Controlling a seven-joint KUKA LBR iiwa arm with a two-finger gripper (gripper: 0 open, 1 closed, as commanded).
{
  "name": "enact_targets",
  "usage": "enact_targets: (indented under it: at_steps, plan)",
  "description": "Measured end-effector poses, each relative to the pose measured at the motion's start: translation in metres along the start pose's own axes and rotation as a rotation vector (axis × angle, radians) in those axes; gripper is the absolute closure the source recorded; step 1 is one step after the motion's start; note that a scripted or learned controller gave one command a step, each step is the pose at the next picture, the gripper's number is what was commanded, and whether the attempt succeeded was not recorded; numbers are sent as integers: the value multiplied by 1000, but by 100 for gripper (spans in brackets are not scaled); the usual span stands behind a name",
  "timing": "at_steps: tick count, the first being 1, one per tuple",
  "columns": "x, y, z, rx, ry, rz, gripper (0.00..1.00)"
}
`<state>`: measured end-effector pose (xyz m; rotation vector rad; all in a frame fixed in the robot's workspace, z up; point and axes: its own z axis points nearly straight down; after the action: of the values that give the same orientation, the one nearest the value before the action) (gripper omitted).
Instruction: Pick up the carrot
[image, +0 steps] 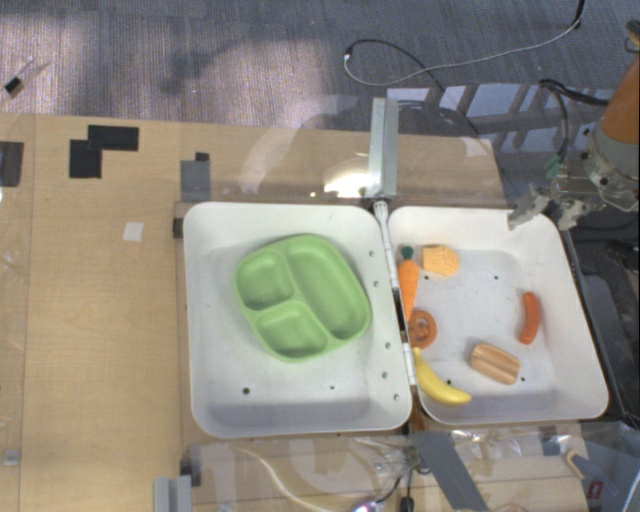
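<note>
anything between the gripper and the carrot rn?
Nothing visible blocks it from above. The gripper sits over the right bin's far right corner; the carrot lies along the bin's left wall, with a yellow-orange piece close beside its top and a round slice at its tip.

The pincer hovered at the right bin's far right corner. Well to its left, the carrot lay hard against the dividing wall, with a cracker touching beside and a round slice at its tip. The bin floor between them and the sausage lay open.
</note>
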<state>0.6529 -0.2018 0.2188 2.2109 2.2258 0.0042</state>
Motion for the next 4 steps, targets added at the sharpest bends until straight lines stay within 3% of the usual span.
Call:
enact_targets:
  at_steps: [1,2,3,4]
  plan:
    - [40,-40,103,2,1,-41,0]
    - [41,-37,90,-6,0,-42,100]
    - [56,-37,-25,-4,-1,-133,100]
    - [24,17,41,-1,-1,-262,100]
